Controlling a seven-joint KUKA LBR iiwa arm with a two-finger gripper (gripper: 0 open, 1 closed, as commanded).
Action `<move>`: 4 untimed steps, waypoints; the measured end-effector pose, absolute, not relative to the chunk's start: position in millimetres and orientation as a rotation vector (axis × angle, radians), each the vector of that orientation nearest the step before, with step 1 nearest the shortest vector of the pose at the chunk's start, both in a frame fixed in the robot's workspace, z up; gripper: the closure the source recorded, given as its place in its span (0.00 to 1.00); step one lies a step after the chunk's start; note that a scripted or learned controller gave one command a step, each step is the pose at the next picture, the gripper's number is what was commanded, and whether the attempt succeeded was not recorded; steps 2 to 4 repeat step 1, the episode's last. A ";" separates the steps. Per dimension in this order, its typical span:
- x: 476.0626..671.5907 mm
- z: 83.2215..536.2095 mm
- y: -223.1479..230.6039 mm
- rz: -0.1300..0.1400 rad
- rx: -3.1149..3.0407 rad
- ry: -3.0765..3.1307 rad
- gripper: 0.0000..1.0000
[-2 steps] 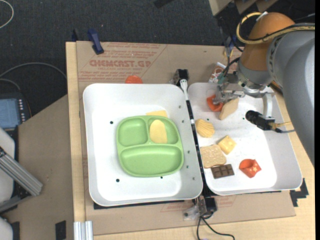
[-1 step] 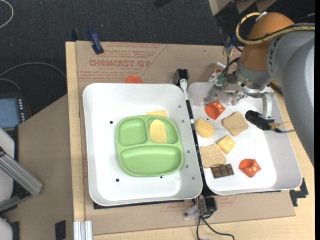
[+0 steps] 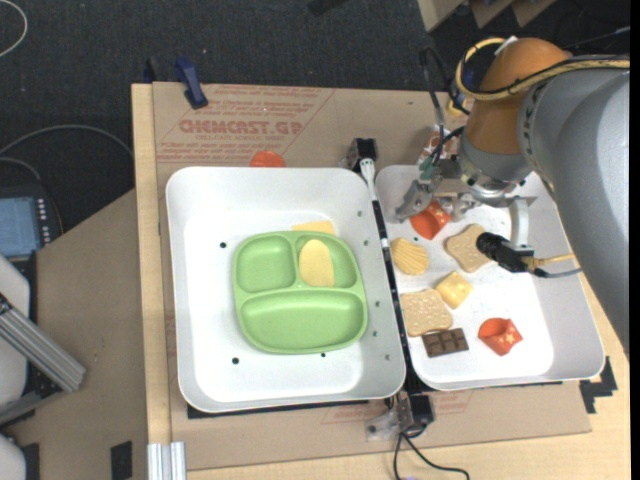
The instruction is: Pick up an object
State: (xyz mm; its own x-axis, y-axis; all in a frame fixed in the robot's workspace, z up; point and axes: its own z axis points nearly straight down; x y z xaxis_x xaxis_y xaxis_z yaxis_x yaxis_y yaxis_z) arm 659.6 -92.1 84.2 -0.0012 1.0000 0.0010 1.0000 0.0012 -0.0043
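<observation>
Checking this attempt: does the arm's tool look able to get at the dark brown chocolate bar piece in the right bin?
Probably yes. The dark brown chocolate bar piece lies flat and uncovered near the bin's front, apart from the red block; the tool hovers at the far end.

From my feed I look down on a tan board counter (image 3: 270, 118) with red printed lettering (image 3: 240, 125) near its far edge. Around it lies dark carpet floor (image 3: 90, 28), filling the frame from nine through twelve o'clock. A thin pale cable (image 3: 12, 13) loops at eleven o'clock — another dark one (image 3: 430, 460) trails off the counter at six. At nine o'clock sits a device with a blue screen (image 3: 18, 226), and below it, toward eight, a grey metal rail (image 3: 40, 348). Light is even — shadows soft. A blue clip (image 3: 190, 81) rests at the counter's far edge.
</observation>
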 end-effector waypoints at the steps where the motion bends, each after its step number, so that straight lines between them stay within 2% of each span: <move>1: 667.0 85.0 -91.8 -0.002 -2.222 -2.225 0.00; 4: 667.0 85.0 -91.8 -0.002 -2.222 -2.225 0.00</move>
